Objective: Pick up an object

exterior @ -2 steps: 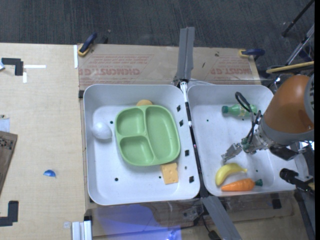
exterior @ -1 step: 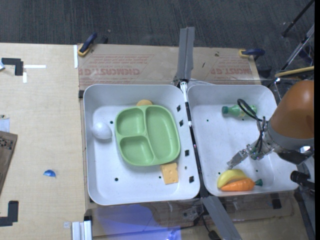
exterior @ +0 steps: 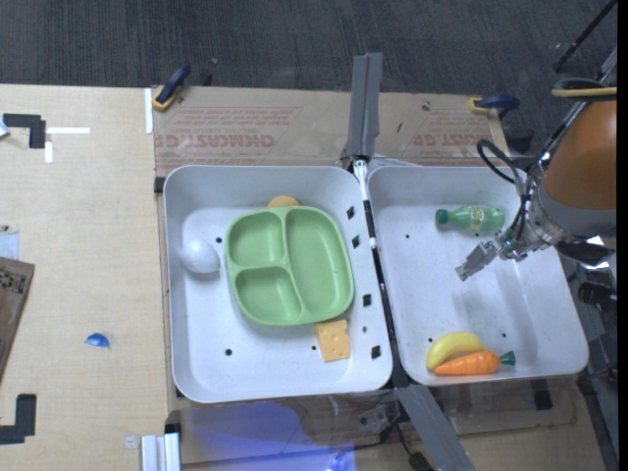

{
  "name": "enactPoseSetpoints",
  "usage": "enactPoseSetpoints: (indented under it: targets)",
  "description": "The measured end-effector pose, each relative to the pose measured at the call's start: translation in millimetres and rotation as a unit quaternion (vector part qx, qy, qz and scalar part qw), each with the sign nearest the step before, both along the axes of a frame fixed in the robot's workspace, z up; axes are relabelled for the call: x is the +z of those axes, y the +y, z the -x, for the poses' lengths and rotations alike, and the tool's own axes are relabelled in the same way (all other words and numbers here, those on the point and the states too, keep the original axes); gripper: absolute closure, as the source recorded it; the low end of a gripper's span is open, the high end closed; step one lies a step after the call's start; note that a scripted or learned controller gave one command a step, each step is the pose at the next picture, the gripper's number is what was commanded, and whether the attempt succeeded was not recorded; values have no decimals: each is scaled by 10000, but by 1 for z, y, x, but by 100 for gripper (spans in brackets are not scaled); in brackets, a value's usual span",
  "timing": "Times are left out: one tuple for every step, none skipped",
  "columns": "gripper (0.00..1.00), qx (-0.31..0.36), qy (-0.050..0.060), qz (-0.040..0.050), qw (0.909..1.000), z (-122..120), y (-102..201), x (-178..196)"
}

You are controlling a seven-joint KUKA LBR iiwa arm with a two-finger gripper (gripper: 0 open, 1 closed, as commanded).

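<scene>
- Two white bins: left bin point(exterior: 182, 292), right bin point(exterior: 549, 312).
- One green divided plate point(exterior: 291, 263) (three compartments).
- One white ball point(exterior: 199, 255).
- One cheese wedge point(exterior: 334, 340).
- One orange-yellow thing point(exterior: 284, 202), mostly hidden behind the plate.
- One green bottle point(exterior: 469, 218).
- One banana point(exterior: 453, 345).
- One carrot point(exterior: 471, 363).

light: bright, even | shadows: soft | glare: bluish patch at bottom edge | focus: slightly soft
</scene>
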State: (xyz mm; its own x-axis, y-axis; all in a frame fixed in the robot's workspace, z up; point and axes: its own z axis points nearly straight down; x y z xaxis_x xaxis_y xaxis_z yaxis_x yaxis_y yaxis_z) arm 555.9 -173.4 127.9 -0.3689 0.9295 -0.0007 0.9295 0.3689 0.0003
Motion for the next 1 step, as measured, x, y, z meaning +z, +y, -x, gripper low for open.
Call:
enactPoseSetpoints:
  targets:
    - [0, -19, -3, 3, 10000, -65, -25, -36]
